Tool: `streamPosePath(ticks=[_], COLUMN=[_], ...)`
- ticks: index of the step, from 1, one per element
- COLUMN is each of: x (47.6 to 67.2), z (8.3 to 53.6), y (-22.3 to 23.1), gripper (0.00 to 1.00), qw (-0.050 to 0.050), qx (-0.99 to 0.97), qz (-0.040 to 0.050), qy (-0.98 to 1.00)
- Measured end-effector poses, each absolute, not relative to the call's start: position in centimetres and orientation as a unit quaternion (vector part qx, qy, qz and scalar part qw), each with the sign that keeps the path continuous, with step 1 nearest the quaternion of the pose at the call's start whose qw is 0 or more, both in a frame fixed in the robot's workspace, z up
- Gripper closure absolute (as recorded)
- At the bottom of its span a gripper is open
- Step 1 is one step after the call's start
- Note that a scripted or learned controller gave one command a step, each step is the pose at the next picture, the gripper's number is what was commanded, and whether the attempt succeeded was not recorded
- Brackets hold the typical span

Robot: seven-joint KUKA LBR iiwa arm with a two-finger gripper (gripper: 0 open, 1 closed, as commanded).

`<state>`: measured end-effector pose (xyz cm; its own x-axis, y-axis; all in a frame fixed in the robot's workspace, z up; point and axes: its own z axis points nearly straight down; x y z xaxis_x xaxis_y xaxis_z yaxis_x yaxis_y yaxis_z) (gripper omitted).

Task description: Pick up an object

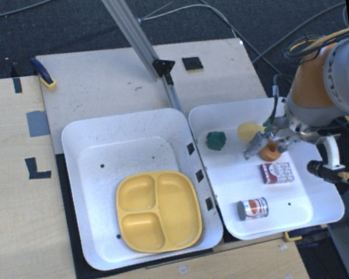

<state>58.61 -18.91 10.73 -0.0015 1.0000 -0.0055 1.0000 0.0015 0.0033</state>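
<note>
So the gripper [267, 143] is down in the right-hand shallow white bin [322, 211], low over a small orange round object [269, 152] that sits just below a yellow rounded object [248, 131]. One grey finger [253, 149] pokes out to the left, but I honestly can't tell whether the fingers are wide, narrow or clamped on anything; the wrist hides too much. I wouldn't call it a grasp yet.

If I were tuning this step: the orange piece is crowded, with the yellow one just beside it and a red-and-white flat packet [277, 172] near below. I'd want the fingers straddling only the orange thing, closing slowly so it doesn't squirt sideways, then a straight lift before any swing out.

Count for the right bin, five things:
- one orange round object
- one yellow rounded object
- one dark green lumpy object [216, 140]
- one red-and-white packet
- one small can lying on its side with a red label [254, 208]

The left-hand white bin [83, 181] holds one yellow divided plastic plate [159, 210] with three compartments. Both bins sit side by side on the worktop.
</note>
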Motion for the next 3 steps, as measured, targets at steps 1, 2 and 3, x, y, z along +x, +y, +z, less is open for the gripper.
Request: streamPosePath(ticks=[1,2,3], x=[59.3,59.7,59.8], z=[9.6,11.1,17.4], y=[-19.3,-19.4,-19.5], gripper=[0.0,1.0,1.0], qw=[0.011,0.02,0.002], qx=[0.707,0.706,0.706], qz=[0.0028,0.0057,0.0008], qy=[0.707,0.708,0.708])
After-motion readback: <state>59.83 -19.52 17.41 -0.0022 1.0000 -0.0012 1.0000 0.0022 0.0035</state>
